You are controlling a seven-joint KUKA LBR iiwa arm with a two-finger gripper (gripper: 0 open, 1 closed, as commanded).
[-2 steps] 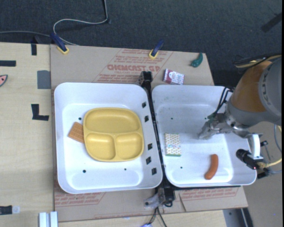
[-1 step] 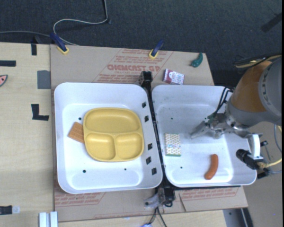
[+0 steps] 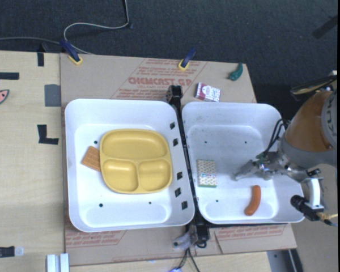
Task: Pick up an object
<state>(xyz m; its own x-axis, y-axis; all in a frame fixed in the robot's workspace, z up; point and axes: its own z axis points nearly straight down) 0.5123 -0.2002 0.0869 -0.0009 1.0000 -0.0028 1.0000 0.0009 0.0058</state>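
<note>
Here the gripper (image 3: 241, 175), its finger state impossible to tell, hangs just above and left of the sausage (image 3: 253, 200), whose long axis runs near-vertically toward the frame's lower right.

I see two white bins side by side. The left bin (image 3: 79, 152) has a yellow tray (image 3: 137, 159) in it. The right bin (image 3: 226, 118) has a sausage (image 3: 253, 200) and a small card (image 3: 207, 172). My gripper (image 3: 242, 173) hangs over the right bin, above the sausage.
</note>
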